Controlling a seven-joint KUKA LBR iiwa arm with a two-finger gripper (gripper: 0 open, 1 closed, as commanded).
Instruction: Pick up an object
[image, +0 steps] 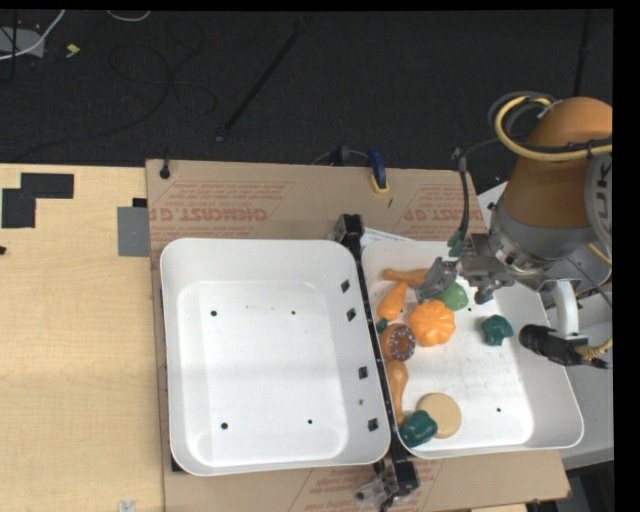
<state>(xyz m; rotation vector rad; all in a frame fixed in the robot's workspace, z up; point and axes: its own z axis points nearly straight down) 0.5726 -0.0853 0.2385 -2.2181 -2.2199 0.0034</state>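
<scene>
Camera view: gripper (455, 283) (finger state cannot be told) hovers just above the orange pumpkin (432, 322); right bin (540, 425) floor beyond pumpkin lies bare.

You have one fixed camera, mounted above the bench (80, 300) and looking down on it at a slant. It sits far enough back that both bins fit in the frame: the left bin (190, 350) takes the middle, the right bin (540, 420) lies toward the right edge. Beyond the bench, the top of the frame takes in dark floor (300, 80) with cables. The arm (560, 170) comes in from the right, near the lens, so its orange band looms large and covers that bin's far corner.
</scene>
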